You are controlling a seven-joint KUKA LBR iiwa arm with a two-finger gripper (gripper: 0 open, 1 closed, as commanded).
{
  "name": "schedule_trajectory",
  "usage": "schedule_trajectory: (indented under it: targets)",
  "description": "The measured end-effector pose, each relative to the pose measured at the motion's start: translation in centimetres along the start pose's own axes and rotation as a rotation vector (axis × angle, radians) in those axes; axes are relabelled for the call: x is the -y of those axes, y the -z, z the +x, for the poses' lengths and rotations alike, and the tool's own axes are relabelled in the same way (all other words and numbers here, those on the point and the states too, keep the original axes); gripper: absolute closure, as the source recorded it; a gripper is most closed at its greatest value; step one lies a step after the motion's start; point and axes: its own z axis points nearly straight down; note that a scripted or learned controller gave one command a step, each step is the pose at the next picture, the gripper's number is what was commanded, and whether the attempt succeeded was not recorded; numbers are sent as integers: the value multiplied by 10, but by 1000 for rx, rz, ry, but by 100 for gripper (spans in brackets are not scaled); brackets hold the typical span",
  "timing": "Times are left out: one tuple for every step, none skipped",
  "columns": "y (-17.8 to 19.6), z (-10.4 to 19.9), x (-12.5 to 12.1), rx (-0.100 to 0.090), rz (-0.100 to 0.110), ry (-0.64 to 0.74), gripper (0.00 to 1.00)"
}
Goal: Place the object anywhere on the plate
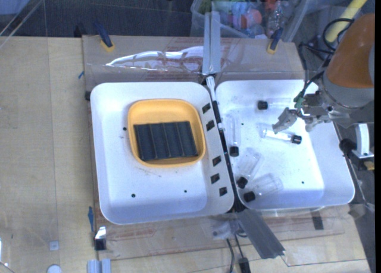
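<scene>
A yellow plate (136, 115) sits in the left bin (113, 182). A dark grey ribbed block (165, 140) lies flat on the plate and covers most of its floor. My gripper (296, 117) hangs over the right bin (321, 176), near that bin's right side and far from the plate. Just below the gripper lies a clear tube with a black cap (281, 137). Nothing can be seen held in the gripper.
Several clear tubes with black caps lie in the right bin, among them one (231, 130) by the divider and two (250, 162) (266, 182) near the front. A loose black cap (262, 105) rests further back. A raised divider (215, 147) runs between the bins.
</scene>
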Motion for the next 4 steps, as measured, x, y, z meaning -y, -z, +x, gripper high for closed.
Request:
schedule_trajectory:
  targets:
    - [24, -50, -18, 1, -3, 278, 0]
    - [14, -91, -38, 2, -4, 602, 0]
    - [35, -89, -80, 4, -6, 874, 0]
    - [47, -89, -81, 9, -14, 874, 100]
